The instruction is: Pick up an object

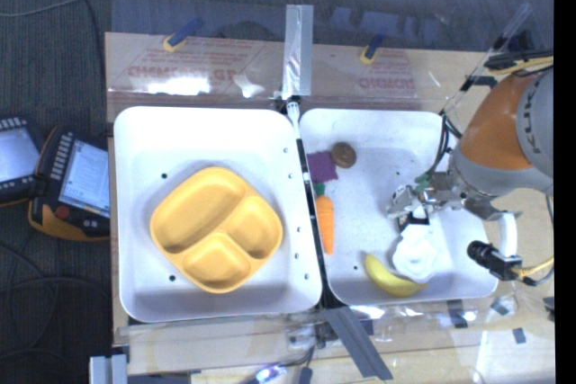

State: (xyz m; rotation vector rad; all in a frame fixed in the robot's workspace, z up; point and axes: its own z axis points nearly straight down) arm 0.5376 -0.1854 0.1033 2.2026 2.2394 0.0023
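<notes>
Yellow and curved, the banana [391,276] lies in my right bin [378,123], near its front wall, long axis slanting from upper left to lower right. Just above it, touching, sits a crumpled white object [415,254]. My gripper [412,204] hovers over that; its grip I cannot tell. An orange carrot [325,223] points along the bin divider.

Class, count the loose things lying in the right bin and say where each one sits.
5: a brown ball at the back, a purple block beside it, a carrot along the left wall, a banana at the front, and a white lump touching it. The arm may hide more.
</notes>
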